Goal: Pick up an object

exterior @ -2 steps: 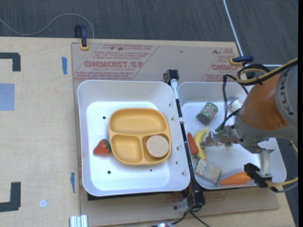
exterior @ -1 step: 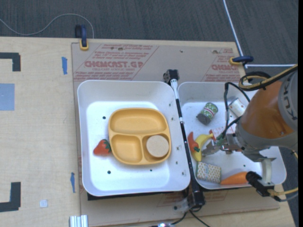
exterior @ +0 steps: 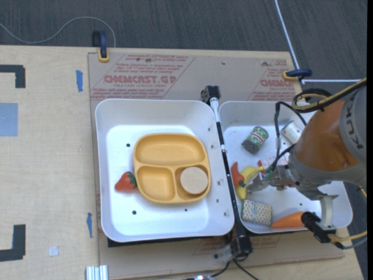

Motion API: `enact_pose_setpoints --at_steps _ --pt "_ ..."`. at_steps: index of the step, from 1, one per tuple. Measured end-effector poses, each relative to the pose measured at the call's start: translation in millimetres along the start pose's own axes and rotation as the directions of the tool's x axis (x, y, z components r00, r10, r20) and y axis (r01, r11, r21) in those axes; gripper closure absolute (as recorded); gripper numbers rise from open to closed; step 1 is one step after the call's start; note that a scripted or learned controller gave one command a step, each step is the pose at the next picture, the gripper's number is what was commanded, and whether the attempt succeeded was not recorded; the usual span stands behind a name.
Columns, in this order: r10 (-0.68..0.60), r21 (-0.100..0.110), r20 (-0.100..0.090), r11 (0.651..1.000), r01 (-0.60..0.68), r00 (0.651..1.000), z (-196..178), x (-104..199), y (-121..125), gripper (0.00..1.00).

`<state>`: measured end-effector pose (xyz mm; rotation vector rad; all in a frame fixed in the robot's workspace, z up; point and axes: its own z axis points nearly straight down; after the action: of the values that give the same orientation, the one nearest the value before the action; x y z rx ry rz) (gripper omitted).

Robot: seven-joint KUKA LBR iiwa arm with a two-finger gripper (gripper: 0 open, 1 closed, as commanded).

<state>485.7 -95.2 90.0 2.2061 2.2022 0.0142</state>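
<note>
A: Right shallow white bin [exterior: 228, 116]: open floor along far wall; grey-orange arm [exterior: 326, 139] covers right side.

B: Jaws [exterior: 256, 181], grip state indeterminable, just beside yellow plastic banana [exterior: 249, 173] near left wall.

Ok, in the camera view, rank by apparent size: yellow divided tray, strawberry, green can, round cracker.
1. Yellow divided tray
2. Round cracker
3. Strawberry and green can look alike; not ranked.

Yellow banana [exterior: 249, 173] lies in right bin beside red piece [exterior: 235, 171]; green can [exterior: 256, 137], patterned pouch [exterior: 257, 212], orange carrot [exterior: 288, 220] nearby.
</note>
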Motion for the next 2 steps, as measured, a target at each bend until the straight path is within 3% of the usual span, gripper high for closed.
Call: enact_pose_setpoints --at_steps 1,2 --pt "0.004 -0.007 0.008 1.000 -0.004 1.000 -11.3 -3.4 1.6 1.00" --pt "-0.004 0.023 -0.012 1.000 0.004 1.000 -95.5 75.2 -3.5 1.00"
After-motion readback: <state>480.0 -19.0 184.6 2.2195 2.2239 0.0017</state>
